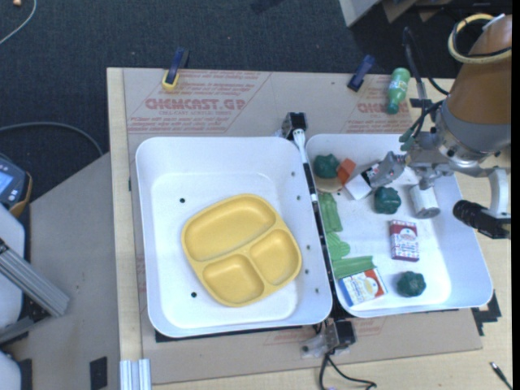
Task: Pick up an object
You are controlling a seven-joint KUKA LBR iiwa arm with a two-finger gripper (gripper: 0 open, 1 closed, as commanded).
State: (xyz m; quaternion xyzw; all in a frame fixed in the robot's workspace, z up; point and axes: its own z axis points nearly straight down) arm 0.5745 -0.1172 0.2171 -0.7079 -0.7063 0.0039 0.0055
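**Green lump under the gripper, right bin**

Green, rounded toy-like lump (pixel 387 199) lies on the floor of the right shallow white bin (pixel 467 287), just below the metal gripper (pixel 388 171), apart from the grey arm (pixel 479 80) with the orange band. Gripper hangs over the bin's upper middle; whether its claw is apart or together I cannot tell, and nothing is seen held in it.

Just beside the gripper: small white block (pixel 356 187) and orange-red piece (pixel 347 170), touching or nearly so. Second dark green lump (pixel 327 166) sits near the bin's upper left corner. Grey metal cylinder (pixel 423 201) lies right of the first lump. Red-and-white small packet (pixel 404 241) below it. Third dark green lump (pixel 411 283) near the bottom edge. Light green strips (pixel 333 230) run along the left wall; a red, white and blue carton (pixel 361 287) lies at the lower left.

Left white bin (pixel 162 177) holds a yellow three-compartment plastic plate (pixel 240 249). Green bottle (pixel 397 90) lies on the cardboard bench above the right bin.
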